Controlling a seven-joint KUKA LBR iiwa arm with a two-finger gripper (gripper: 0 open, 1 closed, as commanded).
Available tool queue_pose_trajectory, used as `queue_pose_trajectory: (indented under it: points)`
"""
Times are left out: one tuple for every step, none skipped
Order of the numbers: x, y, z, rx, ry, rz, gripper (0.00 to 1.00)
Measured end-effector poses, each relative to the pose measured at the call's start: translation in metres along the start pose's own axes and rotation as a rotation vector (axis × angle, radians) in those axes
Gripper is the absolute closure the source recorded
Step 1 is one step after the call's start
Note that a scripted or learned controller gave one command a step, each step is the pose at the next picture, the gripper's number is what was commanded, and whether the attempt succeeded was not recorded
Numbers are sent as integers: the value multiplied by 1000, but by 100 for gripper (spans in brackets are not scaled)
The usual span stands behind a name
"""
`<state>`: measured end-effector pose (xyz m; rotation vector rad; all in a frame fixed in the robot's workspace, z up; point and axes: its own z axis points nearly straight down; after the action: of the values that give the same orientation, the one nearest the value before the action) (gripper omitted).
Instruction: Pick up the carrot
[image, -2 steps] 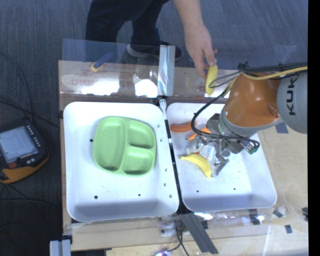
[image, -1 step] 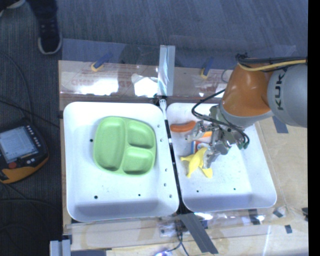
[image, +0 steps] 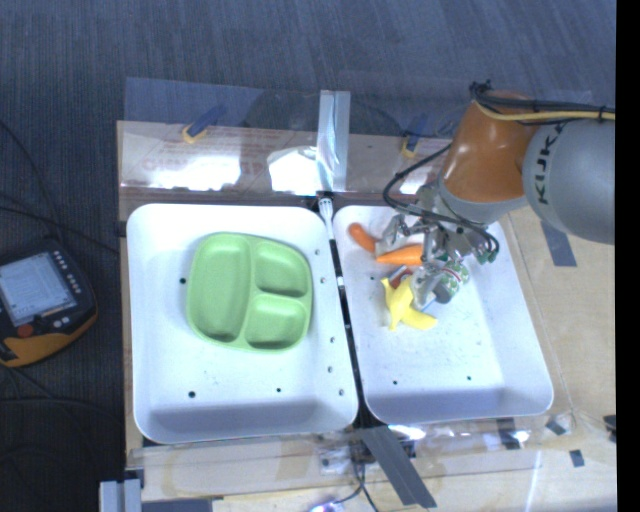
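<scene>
An orange carrot (image: 399, 256) lies roughly level in the upper left part of the right bin (image: 500, 370). My gripper (image: 436, 276) hangs low over the bin, just right of the carrot's right end and touching or nearly touching it. The wrist and its cables cover the spot where they meet, so I cannot tell if the carrot is held. The arm with its orange band (image: 486, 150) comes in from the upper right.
A small orange-red piece (image: 360, 236) sits near the right bin's top-left corner. A yellow toy (image: 406, 306) lies just below the carrot and left of the gripper. A green divided plate (image: 250, 290) rests in the left bin (image: 170, 380). A pendant (image: 40, 290) lies on the floor at left.
</scene>
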<state>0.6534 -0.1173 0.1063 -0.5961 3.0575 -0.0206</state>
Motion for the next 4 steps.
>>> queue_pose_trajectory:
  points:
    - [-4, 8, 5, 1, 1, -91, 0]
    - [-7, 8, -7, 2, -9, -89, 100]
    - [22, -30, -80, -12, 13, 19, 100]
    - [23, -27, -75, -17, 18, 17, 0]
